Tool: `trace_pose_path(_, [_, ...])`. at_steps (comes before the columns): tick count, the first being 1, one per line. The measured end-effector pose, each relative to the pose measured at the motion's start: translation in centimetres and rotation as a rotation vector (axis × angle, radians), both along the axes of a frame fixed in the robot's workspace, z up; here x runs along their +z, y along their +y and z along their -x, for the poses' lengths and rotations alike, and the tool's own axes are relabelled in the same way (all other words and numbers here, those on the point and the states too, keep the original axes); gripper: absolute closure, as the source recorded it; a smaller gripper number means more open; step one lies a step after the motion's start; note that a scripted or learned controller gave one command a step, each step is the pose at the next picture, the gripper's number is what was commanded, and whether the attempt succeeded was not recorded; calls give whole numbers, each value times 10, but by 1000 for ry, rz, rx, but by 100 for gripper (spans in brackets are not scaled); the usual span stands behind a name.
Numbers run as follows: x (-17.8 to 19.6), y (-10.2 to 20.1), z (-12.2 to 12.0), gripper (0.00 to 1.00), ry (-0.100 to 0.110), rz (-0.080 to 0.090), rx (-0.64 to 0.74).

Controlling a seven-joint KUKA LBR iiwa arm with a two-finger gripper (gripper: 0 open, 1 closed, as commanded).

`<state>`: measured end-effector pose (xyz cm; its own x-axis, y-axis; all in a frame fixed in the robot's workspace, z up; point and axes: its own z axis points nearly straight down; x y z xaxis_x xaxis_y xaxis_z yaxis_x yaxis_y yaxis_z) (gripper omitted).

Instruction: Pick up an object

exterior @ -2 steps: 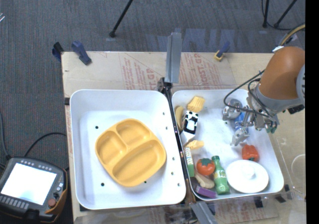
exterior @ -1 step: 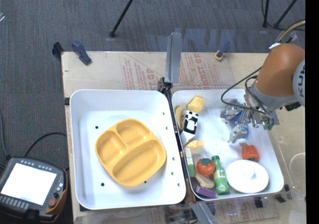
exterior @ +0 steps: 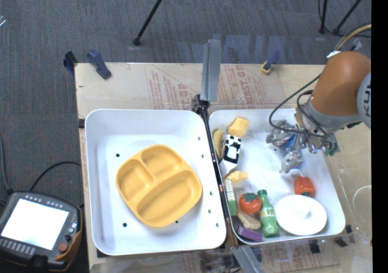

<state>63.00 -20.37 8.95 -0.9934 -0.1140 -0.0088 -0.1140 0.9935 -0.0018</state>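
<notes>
My gripper (exterior: 290,158) hangs low over the right part of the right bin (exterior: 335,196), below the arm's orange band (exterior: 342,87). Just under and to the right of it lies a red-orange pepper (exterior: 305,186). A small blue and red bit (exterior: 295,173) peeks out right beneath the gripper; I cannot tell what it is. Further left in the same bin are a corn cob (exterior: 238,125), a banana (exterior: 218,141), a black-and-white cow toy (exterior: 231,148), a tomato (exterior: 249,202) and a green bottle (exterior: 267,211). Nothing visibly sits in the gripper.
A white round plate (exterior: 301,214) lies at the right bin's front. A purple eggplant (exterior: 251,233) sits by the front wall. The left bin (exterior: 103,138) holds a yellow divided plate (exterior: 159,185). A grey post (exterior: 211,71) stands behind the bins' divider.
</notes>
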Motion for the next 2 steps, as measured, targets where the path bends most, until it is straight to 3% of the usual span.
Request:
trace_pose_path(1, [-2,57,-8,0,7,-4,4])
trace_pose_path(2, [-2,-1,39,0,7,-1,107])
